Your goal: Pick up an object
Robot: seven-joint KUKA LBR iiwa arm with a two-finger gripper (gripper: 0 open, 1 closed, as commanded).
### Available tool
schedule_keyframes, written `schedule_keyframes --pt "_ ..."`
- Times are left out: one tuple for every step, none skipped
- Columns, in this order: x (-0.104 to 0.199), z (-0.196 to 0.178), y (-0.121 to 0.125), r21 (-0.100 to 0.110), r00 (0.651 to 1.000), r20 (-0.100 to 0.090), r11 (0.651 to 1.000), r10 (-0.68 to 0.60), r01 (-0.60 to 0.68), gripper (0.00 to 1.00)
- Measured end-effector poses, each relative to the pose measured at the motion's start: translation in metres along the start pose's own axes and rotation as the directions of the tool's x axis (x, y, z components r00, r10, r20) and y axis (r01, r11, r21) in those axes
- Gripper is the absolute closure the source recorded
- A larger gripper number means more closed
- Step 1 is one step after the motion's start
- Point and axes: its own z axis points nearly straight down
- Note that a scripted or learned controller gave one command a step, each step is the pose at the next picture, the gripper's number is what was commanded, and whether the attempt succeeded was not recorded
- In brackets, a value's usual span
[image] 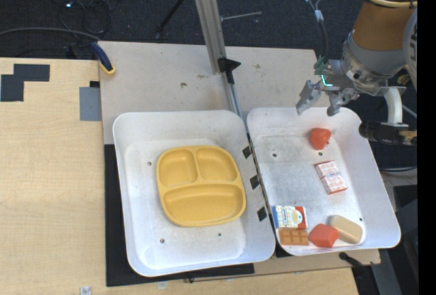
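My gripper (319, 101) hangs over the far edge of the right bin (300, 171), its two fingers spread apart with nothing between them. Just below and to the right of it lies a small orange-red object (319, 137). Further down the bin are a pink and white packet (330, 176), a carton with a red and yellow label (290, 217), a brown waffle-like piece (294, 237), a red block (323, 236) and a beige bread-like piece (346, 229).
The left bin (136, 150) holds a yellow divided plate (199, 184). An aluminium post (210, 21) rises behind the bins. A wooden surface (48, 171) lies to the left. Cables lie on the dark floor at the back.
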Motion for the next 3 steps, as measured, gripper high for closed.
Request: schedule_keyframes --pt "0.0 -0.001 0.0 -0.002 1.0 0.0 1.0 0.0 0.0 0.0" --pt "0.001 0.043 0.002 0.002 1.0 0.001 1.0 0.001 -0.001 0.0" --pt "0.01 0.102 0.001 0.004 1.0 0.0 1.0 0.001 -0.001 0.0"
